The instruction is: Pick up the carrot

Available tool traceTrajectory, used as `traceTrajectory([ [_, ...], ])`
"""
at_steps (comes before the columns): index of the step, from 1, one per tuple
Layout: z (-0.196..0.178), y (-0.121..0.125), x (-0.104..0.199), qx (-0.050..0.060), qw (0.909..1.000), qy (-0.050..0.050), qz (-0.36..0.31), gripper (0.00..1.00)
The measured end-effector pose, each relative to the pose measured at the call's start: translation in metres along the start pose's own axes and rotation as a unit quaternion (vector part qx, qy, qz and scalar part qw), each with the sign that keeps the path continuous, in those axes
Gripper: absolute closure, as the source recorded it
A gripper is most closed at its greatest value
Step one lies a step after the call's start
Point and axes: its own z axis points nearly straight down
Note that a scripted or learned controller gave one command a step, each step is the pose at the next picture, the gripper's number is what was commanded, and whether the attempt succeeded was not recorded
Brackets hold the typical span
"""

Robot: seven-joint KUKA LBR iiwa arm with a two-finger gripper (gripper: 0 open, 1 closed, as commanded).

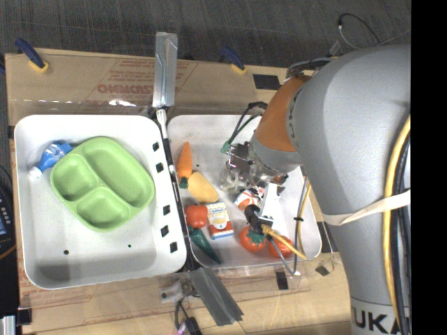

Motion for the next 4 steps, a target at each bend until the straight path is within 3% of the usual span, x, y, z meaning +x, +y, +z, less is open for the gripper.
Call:
traceTrajectory([
  [1, -0.123, 0.048, -0.032, -0.002, 0.999, 0.0, -0.044, 1.0],
  [2, 0.003, 0.029, -0.022, 0.001, 0.9801, 0.0, 0.199, 1.0],
  [3, -0.099, 0.099, -0.042, -0.001, 0.9825, 0.001, 0.186, 1.0],
  [4, -0.013, 0.076, -0.042, 0.005, 0.9397, 0.003, 0.342, 1.0],
])
